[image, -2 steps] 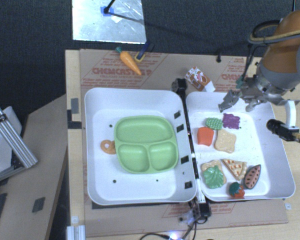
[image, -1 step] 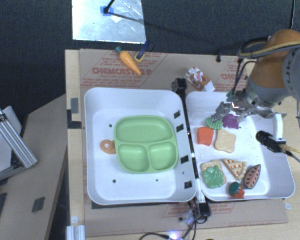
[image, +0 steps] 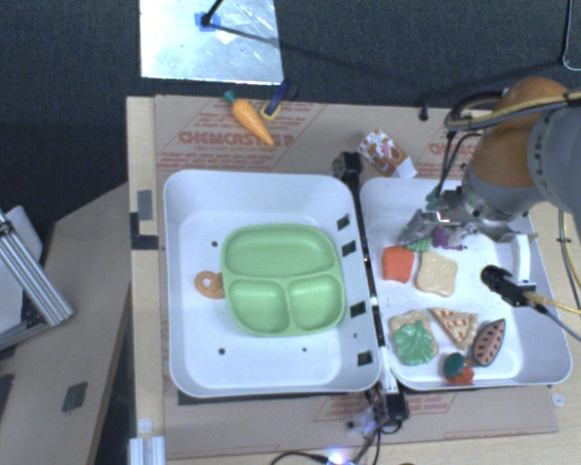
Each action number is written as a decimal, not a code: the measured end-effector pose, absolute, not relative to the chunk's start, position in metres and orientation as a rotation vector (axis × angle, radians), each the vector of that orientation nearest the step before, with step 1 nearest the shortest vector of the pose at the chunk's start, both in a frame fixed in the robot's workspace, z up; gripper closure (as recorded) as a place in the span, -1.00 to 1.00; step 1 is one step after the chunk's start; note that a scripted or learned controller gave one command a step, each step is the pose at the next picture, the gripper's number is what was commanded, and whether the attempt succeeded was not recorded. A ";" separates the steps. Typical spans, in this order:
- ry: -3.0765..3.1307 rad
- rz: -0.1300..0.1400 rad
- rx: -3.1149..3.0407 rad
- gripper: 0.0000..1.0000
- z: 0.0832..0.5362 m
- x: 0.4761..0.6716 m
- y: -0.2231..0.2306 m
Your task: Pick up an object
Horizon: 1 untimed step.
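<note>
The orange-red block-shaped toy (image: 397,263) lies in the right white bin (image: 537,352), near its left wall, squarish with no clear long axis. Just right of it is a pale toast-shaped slice (image: 436,273), its longer side running up and down the view. Just above both hangs the hand (image: 428,232), pointing down and left toward the block; whether it is released or clenched cannot be told. The left white bin (image: 189,289) holds a green divided plate (image: 282,277).
</note>
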State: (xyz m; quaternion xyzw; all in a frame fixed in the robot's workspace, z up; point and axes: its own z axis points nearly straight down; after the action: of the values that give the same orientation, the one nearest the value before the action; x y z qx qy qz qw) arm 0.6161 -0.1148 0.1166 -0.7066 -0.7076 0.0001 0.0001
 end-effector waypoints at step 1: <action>-2.222 0.001 -2.220 -1.00 0.083 0.616 -0.114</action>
State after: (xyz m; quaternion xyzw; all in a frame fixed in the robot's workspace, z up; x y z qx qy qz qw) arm 0.6165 -0.1142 0.0832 -0.7067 -0.7075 0.0002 0.0002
